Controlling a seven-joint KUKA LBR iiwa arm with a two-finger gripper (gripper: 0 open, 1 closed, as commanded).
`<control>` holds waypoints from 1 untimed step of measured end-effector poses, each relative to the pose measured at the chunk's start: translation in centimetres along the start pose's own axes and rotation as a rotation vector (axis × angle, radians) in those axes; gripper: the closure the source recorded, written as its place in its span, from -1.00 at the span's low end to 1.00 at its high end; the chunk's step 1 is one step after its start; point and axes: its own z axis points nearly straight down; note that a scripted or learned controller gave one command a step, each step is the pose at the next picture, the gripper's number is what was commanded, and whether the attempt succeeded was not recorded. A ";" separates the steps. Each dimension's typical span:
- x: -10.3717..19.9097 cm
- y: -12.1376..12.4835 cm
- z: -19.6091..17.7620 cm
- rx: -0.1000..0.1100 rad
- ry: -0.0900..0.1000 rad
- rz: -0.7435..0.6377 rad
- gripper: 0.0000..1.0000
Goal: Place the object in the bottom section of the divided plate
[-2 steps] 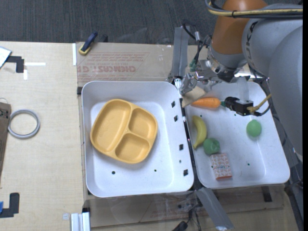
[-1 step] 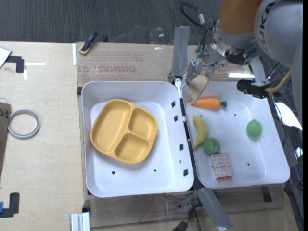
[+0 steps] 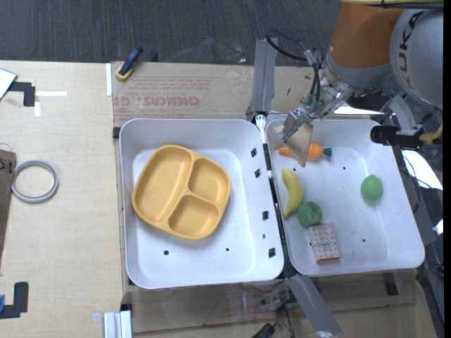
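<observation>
Your divided plate [image 3: 182,201] sits bare in the left bin [image 3: 141,259], while the end effector [image 3: 304,118] hangs at the right bin's [image 3: 394,259] eleven o'clock, over a carrot [image 3: 314,151], grip state untellable; transfer all remains.

We note a tape roll [image 3: 34,181] on bench at left, blue-yellow clamp [image 3: 130,62] by cardboard sheet [image 3: 184,94] up top.

The gripper [image 3: 299,134] hangs over the right bin's [image 3: 394,259] far left corner, above a carrot [image 3: 316,151], while the yellow divided plate [image 3: 182,191] sits in the left bin [image 3: 141,259].
</observation>
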 end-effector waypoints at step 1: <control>1.1 1.3 -0.4 -0.001 -0.001 0.114 1.00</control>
